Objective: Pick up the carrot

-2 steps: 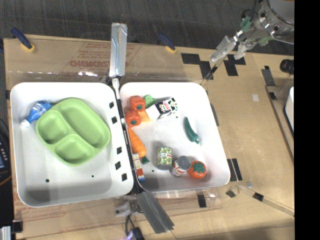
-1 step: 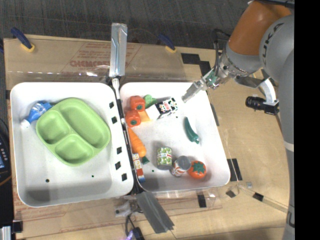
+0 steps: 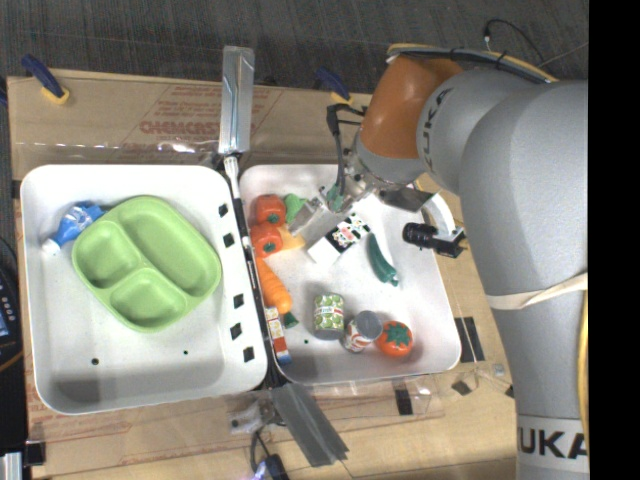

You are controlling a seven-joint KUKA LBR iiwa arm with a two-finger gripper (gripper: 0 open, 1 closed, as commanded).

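Observation:
The carrot (image 3: pixel 274 286) is orange and elongated, with a small green end toward the front. It lies along the left wall of the right bin (image 3: pixel 430 298). My gripper (image 3: pixel 312 224) hangs low over the back half of that bin, reaching down and left from the orange-banded wrist (image 3: pixel 400 108). It sits behind and to the right of the carrot, apart from it, close to two round orange items (image 3: pixel 266 226). Nothing of the carrot is in the gripper.
The right bin also holds a small white patterned box (image 3: pixel 346 236), a dark green vegetable (image 3: pixel 382 258), a green-labelled can (image 3: pixel 328 313), a second can (image 3: pixel 362 330) and a tomato (image 3: pixel 396 338). In the left bin are a green divided plate (image 3: pixel 147 260) and a blue item (image 3: pixel 72 220).

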